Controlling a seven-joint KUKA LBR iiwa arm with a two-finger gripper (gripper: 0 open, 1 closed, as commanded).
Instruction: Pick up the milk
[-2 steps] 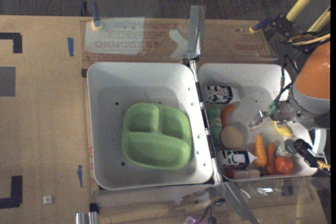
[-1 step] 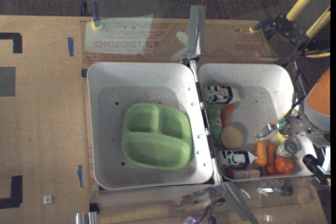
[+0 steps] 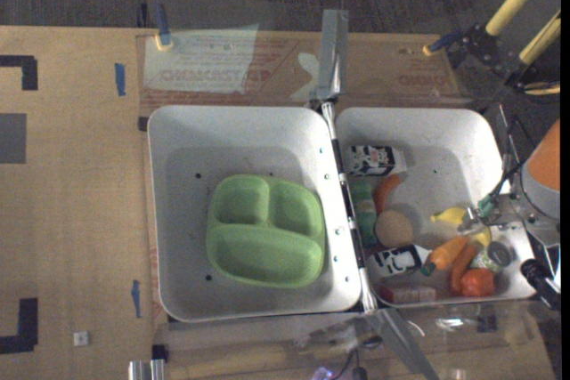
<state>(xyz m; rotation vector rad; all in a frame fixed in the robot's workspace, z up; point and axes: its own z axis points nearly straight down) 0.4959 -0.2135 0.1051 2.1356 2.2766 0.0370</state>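
We see the milk (image 3: 375,159), a small black-and-white carton, lying on its side in the right bin (image 3: 419,122), up against the divider wall near the bin's far left corner. A second black-and-white carton (image 3: 399,259) lies lower in the same bin, near the front; we judge the upper one to be the milk by its cow print, but the two look alike, so grabbing the wrong one is a real risk.

The gripper (image 3: 495,211) sits at the right edge of the right bin, and we cannot tell its state from this view: too small and cluttered. The arm (image 3: 545,173) is at the frame's right with its orange band showing.

Risks: the milk touches or nearly touches the left wall, so one side has little room and a contact could push the carton instead of closing on it. Lying flat, it may slip or tip out of a grasp.

Clutter: a carrot (image 3: 386,190) and a tan round item (image 3: 394,228) sit just below the milk; a banana (image 3: 452,215), an orange bottle (image 3: 444,252) and a tomato (image 3: 477,282) crowd the front right. Open room is the bare far-right floor of the bin, so we judge the approach best from above and right.

The left bin (image 3: 178,191) holds a green tray (image 3: 265,230), well apart.
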